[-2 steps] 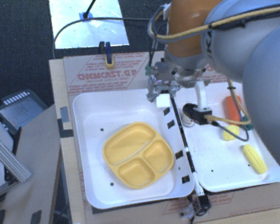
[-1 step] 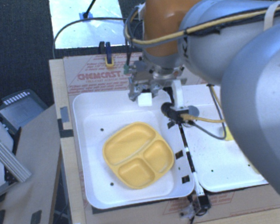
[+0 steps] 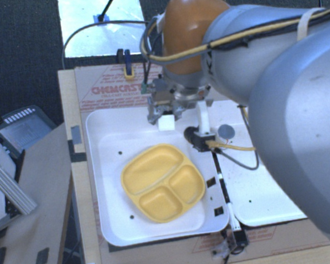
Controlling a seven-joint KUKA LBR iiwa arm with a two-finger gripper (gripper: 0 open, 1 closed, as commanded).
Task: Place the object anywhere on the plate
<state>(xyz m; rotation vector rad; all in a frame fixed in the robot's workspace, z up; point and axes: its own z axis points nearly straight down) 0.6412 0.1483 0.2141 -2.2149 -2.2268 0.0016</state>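
Observation:
A yellow plate (image 3: 162,183) with three compartments lies in the left white bin (image 3: 108,182), slightly right of its middle. My gripper (image 3: 164,118) hangs over the bin's far part, just beyond the plate's far rim. A small white block (image 3: 166,123) sits between its fingertips, and the gripper is shut on it. The block is above the bin floor, off the plate.
The right white bin (image 3: 261,200) holds a small grey disc (image 3: 226,131) near its far left corner. The arm's large grey body covers most of the right bin. A cardboard sheet (image 3: 110,90) lies behind the bins, and a metal rail (image 3: 4,179) leans at the left.

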